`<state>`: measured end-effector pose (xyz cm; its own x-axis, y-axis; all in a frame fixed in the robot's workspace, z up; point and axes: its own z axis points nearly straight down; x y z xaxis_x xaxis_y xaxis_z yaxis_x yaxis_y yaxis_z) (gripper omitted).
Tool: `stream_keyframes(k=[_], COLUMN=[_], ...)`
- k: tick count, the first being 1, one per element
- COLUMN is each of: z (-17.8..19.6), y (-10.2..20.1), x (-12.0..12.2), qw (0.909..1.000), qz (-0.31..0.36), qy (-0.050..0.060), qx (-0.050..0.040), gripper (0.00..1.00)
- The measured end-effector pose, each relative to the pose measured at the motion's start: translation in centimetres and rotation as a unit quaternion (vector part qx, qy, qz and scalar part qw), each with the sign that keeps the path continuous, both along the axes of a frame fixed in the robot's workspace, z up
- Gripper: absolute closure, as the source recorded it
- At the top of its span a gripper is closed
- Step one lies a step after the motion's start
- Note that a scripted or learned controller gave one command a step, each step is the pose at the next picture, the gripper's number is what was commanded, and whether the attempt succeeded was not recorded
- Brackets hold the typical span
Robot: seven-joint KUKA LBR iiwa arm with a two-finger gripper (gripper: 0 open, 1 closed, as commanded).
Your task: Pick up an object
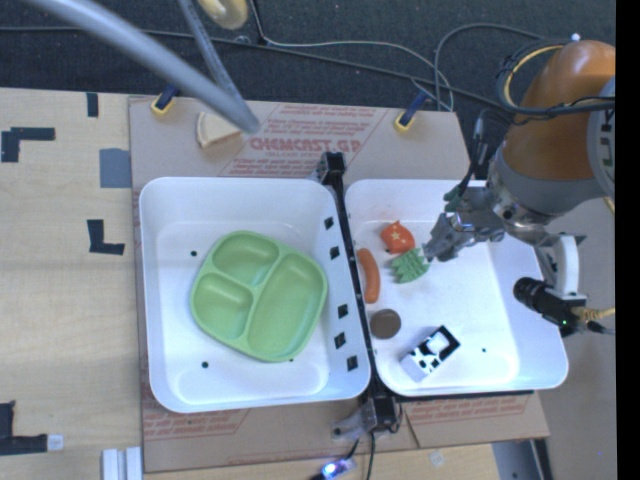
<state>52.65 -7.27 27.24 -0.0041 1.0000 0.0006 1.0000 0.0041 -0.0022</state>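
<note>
Pincer [437, 250] state I cannot tell; it hangs touching the green toy [409, 266], at 3 o'clock from it, in the right bin [520, 368]. For good grasp, I think it should center over the toy, away from the orange piece [371, 274].

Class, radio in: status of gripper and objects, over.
Gripper low in right bin, at green toy; grip unconfirmed. Tomato, sausage crowd it. Over.

glossy white plastic bins [160, 298], matt green tray [260, 295]
</note>
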Motion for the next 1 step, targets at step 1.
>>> stream_keyframes(k=[1], z=[-0.15], y=[5.23], x=[-1.03], qw=[1.0000], qz=[0.001], qy=[0.000], qx=[0.0003], gripper=[1.00])
